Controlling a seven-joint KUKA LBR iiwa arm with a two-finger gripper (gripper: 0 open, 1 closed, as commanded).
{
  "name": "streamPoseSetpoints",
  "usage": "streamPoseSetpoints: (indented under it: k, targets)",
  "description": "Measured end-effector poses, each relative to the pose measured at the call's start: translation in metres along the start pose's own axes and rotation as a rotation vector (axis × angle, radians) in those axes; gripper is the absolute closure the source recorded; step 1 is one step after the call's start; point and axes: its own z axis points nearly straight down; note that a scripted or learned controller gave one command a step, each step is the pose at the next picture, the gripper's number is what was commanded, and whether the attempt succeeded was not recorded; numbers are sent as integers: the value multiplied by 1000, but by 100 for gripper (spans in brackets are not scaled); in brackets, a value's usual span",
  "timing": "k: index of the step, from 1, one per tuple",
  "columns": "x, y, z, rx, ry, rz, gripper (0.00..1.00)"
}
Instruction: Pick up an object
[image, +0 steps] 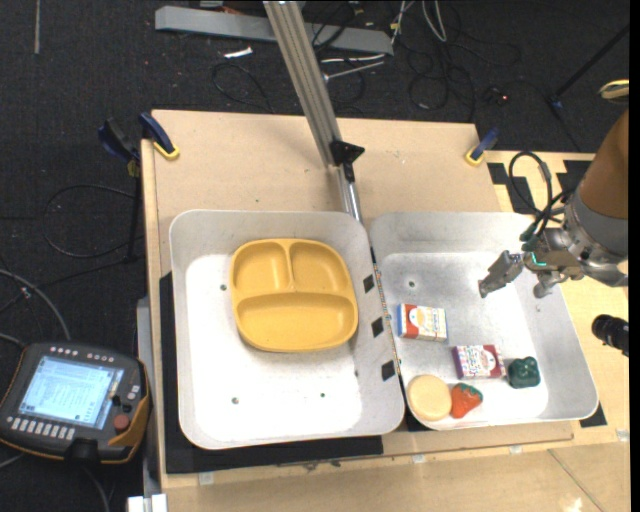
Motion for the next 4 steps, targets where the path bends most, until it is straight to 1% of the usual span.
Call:
streamPoseSetpoints:
  k: [1, 2, 3, 4]
  targets:
    - [0, 0, 0, 0, 0, 1, 0]
    - [5, -9, 49, 5, 1, 2, 0]
    - [7, -8, 93, 4, 1, 2, 0]
    - [8, -6, 143, -2, 2, 4, 0]
